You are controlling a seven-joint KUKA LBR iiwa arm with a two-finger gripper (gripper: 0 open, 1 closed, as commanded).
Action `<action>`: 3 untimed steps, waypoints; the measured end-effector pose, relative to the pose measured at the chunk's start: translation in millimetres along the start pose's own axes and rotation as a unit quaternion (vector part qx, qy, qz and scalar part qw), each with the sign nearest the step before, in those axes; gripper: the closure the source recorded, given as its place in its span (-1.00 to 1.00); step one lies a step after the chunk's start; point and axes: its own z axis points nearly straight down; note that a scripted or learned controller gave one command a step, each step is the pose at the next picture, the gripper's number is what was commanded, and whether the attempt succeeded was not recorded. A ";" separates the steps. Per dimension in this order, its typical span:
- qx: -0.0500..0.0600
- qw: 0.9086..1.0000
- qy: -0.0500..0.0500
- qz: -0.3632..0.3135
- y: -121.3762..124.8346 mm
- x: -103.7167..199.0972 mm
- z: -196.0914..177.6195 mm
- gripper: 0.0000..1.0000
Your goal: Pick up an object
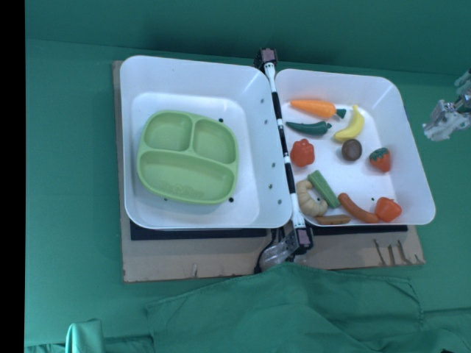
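The right white bin (406, 109) holds several toy foods: a carrot (315, 108), a dark green chili (309, 127), a yellow banana (352, 125), a red pepper (302, 153), a brown ball (352, 150), a strawberry (380, 159), a green cucumber piece (323, 188), a pale croissant-like piece (309, 199), a red sausage (358, 208), a small orange pepper (387, 209) and a brown stick (333, 219). My gripper (447, 122) hangs at the far right, outside the right bin's rim and well away from the toys, holding nothing that I can see.
The left white bin (250, 87) holds a light green divided plate (188, 156). A black-and-white bar (282, 142) separates the bins. Both rest on a brown board (184, 265). Crumpled green cloth (294, 311) lies in front.
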 end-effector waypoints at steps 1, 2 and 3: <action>0.002 1.000 0.001 0.000 -5.8 14.4 -69.3 1.00; 0.004 1.000 0.002 0.000 -6.5 33.9 -95.4 1.00; 0.006 1.000 0.002 0.001 -6.5 36.2 -97.9 1.00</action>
